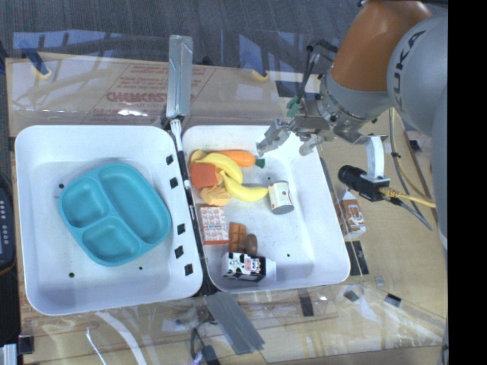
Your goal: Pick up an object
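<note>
The tool [288, 141] hangs over the right bin's far rim [251, 129], fingers spread wide, holding nothing. Just below and left of it lie the carrot [237, 158] and banana [237, 179]; the small can [281, 198] sits directly below. Bare bin floor [308, 219] lies below and right of the tool.

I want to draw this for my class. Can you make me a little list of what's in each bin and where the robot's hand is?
left bin: blue plate with three sections
right bin: banana, carrot, small can, cow-patterned carton, snack packet
gripper: above the right bin's far edge, near the carrot
fingers: open, nothing between them
picked up yet: no
</note>
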`<state>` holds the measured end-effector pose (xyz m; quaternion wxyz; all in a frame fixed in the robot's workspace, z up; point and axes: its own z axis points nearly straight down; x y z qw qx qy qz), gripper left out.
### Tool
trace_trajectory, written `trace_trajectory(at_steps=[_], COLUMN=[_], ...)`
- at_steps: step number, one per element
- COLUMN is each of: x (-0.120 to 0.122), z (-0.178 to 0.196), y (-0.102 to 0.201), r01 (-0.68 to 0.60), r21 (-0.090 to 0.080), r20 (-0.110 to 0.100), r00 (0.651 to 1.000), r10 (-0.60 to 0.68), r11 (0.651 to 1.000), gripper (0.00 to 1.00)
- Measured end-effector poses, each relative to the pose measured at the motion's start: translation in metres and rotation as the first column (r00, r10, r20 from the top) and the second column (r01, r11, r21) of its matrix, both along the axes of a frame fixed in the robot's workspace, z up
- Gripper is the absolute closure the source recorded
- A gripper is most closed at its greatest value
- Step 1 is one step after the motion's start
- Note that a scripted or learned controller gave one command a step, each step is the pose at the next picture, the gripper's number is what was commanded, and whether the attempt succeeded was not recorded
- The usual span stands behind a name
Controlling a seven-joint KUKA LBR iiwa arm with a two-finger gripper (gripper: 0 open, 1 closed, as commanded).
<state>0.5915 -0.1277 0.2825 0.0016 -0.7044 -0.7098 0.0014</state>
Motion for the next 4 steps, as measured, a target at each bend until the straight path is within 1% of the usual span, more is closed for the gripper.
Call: trace_trajectory(at_steps=[1,2,3,4], x=[0.042,0.05,0.051,0.068], z=[-0.153,-0.19,-0.179,-0.085], y=[0.001,0.01,0.01,0.074], r01=[-0.108,-0.173,-0.177,-0.2], r21=[0.003,0.0,0.0,-0.001], r20=[-0.012,0.002,0.002,0.013], r00=[0.994,0.985,0.984,0.98], r10=[0.108,0.173,0.177,0.2], r11=[0.994,0.985,0.984,0.98], gripper=[0.0,0.0,1.0,1.0])
